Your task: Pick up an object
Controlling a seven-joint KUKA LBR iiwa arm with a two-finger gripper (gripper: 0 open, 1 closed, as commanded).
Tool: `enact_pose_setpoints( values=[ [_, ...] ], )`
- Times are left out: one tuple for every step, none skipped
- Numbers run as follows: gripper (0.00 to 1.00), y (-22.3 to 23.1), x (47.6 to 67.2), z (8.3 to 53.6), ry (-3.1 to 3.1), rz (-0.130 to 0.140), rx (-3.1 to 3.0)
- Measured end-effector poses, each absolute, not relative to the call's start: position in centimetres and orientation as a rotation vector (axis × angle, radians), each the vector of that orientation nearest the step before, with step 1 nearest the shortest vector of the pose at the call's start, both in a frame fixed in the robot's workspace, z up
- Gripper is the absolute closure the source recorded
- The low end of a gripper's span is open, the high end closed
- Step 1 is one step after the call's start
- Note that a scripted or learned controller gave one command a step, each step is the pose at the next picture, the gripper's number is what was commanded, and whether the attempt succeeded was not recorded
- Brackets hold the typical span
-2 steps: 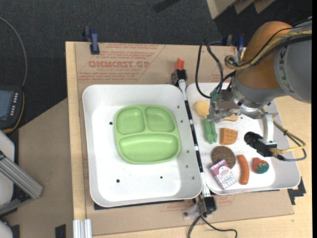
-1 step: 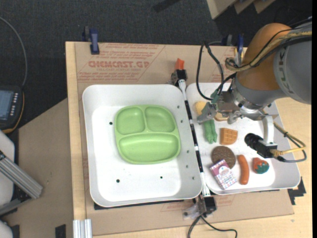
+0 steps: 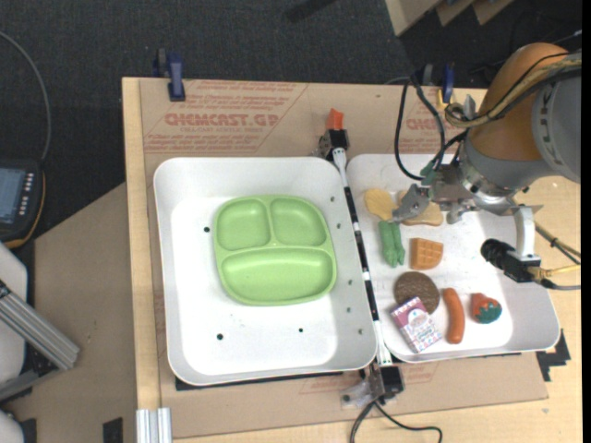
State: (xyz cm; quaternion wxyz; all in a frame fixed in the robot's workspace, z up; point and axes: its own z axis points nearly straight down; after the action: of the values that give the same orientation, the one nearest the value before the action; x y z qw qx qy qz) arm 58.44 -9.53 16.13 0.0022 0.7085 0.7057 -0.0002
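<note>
My gripper (image 3: 429, 212) hangs low over the back of the right bin (image 3: 536, 332), open, its fingers spread to either side of a tan bread-like piece (image 3: 427, 219). Nothing is held between them. Close by lie a yellow piece (image 3: 377, 201) to the left, a green pea pod (image 3: 391, 244) and an orange cracker (image 3: 425, 252) just in front. Nearer the front edge are a brown cookie (image 3: 416, 289), a pink packet (image 3: 417, 326), a red sausage (image 3: 452, 315) and a strawberry (image 3: 486, 309).
The left bin (image 3: 185, 330) holds a green divided plate (image 3: 274, 249). The raised rims of the two bins meet in a ridge (image 3: 360, 247) just left of the pea pod. The arm (image 3: 526, 118) comes in from the upper right.
</note>
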Motion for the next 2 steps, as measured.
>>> enact_pose_setpoints(
  values=[
    [0.00, -9.5, 58.1, 8.6, 2.213, 0.003, 2.214],
    [0.00, -17.9, 52.7, 8.5, 2.212, -0.007, 2.233]
  ],
)
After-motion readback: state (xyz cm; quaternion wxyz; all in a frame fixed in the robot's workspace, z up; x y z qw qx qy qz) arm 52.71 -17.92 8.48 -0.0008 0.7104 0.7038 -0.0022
